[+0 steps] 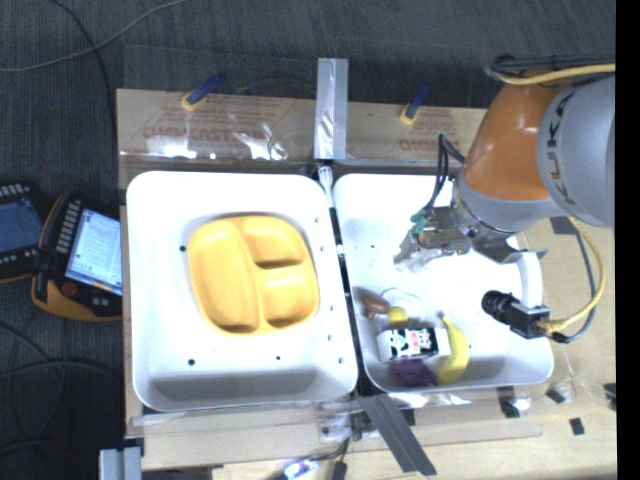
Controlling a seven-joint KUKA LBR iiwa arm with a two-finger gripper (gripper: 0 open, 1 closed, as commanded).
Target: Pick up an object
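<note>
Camera view: my gripper [418,250], finger state indiscernible, hovers in the right bin [370,203]; approach step, next descending onto the banana [456,353].

left: handheld pendant [80,258], screen lit | top: two clamps [203,90], possibly blue-yellow | dark carpet [100,28]

Divided tray [255,273] in the left bin [160,368]; banana [455,353], small carton [408,343] beside it in the right bin [370,208], near its front wall; gripper [425,240] above that bin; pendant [75,258] left of the bench
</note>
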